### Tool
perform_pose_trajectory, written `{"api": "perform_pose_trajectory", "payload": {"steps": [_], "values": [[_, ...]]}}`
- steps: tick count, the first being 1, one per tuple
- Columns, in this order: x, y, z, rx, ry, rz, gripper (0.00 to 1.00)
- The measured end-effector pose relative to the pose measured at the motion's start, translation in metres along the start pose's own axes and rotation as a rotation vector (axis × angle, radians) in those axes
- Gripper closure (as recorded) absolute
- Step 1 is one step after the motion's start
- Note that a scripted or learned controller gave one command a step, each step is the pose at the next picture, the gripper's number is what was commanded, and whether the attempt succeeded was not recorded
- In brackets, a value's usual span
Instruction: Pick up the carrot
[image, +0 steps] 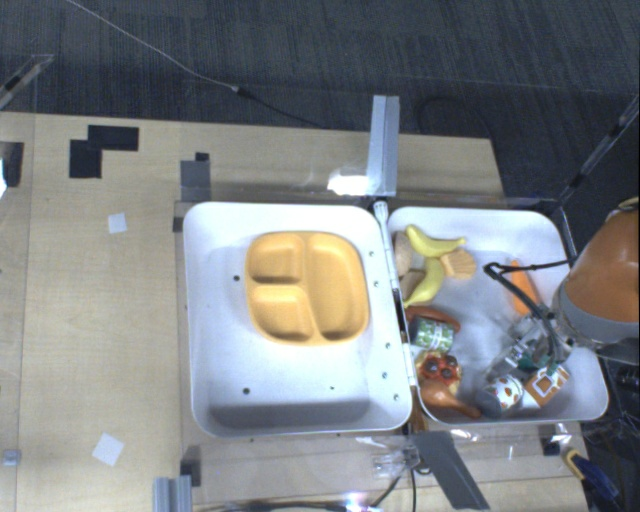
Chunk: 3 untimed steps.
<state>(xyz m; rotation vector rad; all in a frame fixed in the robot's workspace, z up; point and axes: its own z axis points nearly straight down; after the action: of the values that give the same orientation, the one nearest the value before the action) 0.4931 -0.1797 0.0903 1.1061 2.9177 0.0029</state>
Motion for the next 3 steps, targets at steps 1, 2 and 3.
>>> {"api": "perform_pose_trajectory", "payload": {"steps": [1, 2, 3], "values": [[-0.036, 0.07, 0.002, 0.002, 0.006, 0.162, 0.0], [-0.054, 0.084, 0.003, 0.003, 0.009, 0.036, 0.0], [-0.028, 0.066, 0.002, 0.002, 0.006, 0.135, 0.0]]}}
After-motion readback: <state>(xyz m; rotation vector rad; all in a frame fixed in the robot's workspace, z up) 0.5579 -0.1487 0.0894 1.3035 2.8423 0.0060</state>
